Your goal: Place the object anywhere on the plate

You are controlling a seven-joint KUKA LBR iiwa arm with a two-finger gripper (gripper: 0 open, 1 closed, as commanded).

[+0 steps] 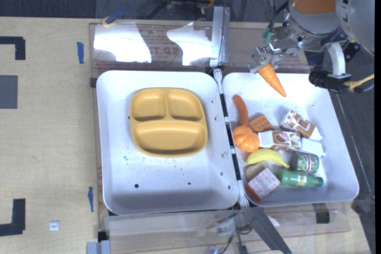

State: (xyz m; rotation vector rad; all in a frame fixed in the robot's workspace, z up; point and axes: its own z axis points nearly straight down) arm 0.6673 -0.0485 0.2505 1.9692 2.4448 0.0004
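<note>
Up top, the gripper [265, 62] is pinching the carrot [274, 79] w/ its fingers, hanging over the right bin [340, 128]; arm is partly cut off, yellow plate [169, 121] sitting apart

Pincer [266, 62] up over the right bin's [339, 128] far-left corner, toy carrot [273, 78] clamped at its thick end between the fingers, tip slanting down-right, clear of the bin floor. Yellow plate [169, 121] with three compartments sits in the left bin [113, 146]. Right bin pile: sausage [240, 109], orange fruit [246, 138], banana [267, 156], green bottle [300, 179], can [306, 162], small cartons [297, 123].
</note>
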